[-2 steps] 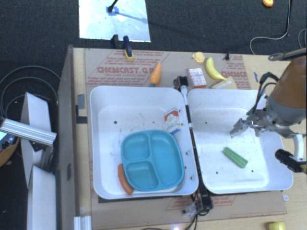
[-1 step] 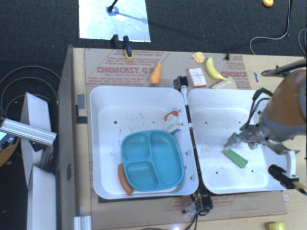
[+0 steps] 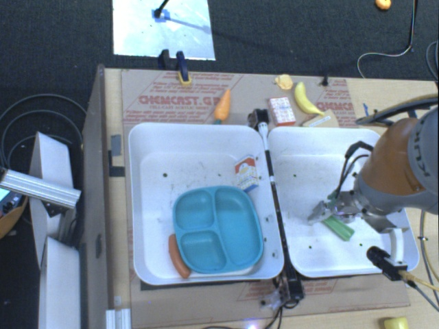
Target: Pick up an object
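One target, green block (image 3: 340, 227), short, flat-sided, lying tilted in right bin (image 3: 302, 177) at its 4 o'clock | jaws (image 3: 325, 212) just beside block's 10 o'clock end, opening: you cannot tell | risk: you may nudge it aside, since contact looks off-centre

Dark carpet floor (image 3: 288, 19) around bench. Pale reflective sheet (image 3: 162, 19) lying on floor at top, thin dark rod crossing it. Black cable (image 3: 405, 43) looping on floor at upper right. Bench (image 3: 171, 94) topped with printed brown cardboard. White boxy furniture (image 3: 51, 184) and metal rail (image 3: 41, 189) at left, cable loops behind.
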Robot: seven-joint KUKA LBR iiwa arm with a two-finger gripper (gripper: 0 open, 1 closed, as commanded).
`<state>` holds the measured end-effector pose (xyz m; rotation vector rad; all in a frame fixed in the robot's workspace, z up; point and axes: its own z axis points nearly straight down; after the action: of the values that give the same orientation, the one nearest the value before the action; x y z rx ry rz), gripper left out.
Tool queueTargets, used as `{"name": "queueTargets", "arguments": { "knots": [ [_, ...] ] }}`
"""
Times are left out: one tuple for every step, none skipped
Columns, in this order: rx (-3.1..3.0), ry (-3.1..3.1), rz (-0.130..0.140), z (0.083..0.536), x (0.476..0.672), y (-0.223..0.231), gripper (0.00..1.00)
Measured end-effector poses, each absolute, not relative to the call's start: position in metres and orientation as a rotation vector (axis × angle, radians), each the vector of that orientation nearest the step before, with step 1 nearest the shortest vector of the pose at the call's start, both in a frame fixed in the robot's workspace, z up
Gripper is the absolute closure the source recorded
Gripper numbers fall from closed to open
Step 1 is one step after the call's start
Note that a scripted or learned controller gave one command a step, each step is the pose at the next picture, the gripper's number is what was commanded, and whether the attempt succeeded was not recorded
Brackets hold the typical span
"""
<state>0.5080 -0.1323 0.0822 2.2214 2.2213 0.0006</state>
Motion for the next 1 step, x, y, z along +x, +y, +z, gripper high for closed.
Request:
{"name": "queueTargets", "arguments": {
  "knots": [
    [2.217,2.222,0.004,0.0952,0.5094,-0.1323,1.00]
  ]
}}
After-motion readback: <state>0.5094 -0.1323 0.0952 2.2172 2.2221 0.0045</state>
